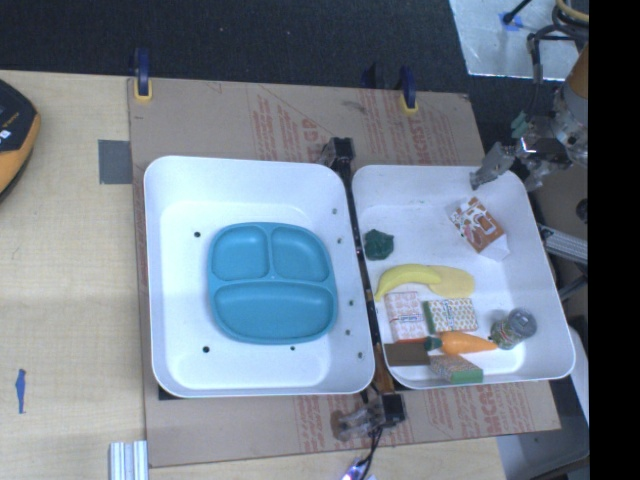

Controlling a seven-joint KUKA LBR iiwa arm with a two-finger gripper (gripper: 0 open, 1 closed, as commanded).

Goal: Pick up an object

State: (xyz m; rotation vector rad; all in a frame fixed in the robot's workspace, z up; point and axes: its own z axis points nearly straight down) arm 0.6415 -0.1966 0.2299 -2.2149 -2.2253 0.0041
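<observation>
The arm (565, 103) enters at the upper right of the frame, where just its wrist end shows, pale grey with dark fittings. From there it reaches left and slightly down. The gripper (490, 173) sits at the end of it, in the upper right of the frame, a small grey metal piece pointing down and to the left. It is too small and blurred to tell its 2 parts apart. Nothing is visibly held in it.

Plate (272, 282) in left bin (160, 268)
</observation>
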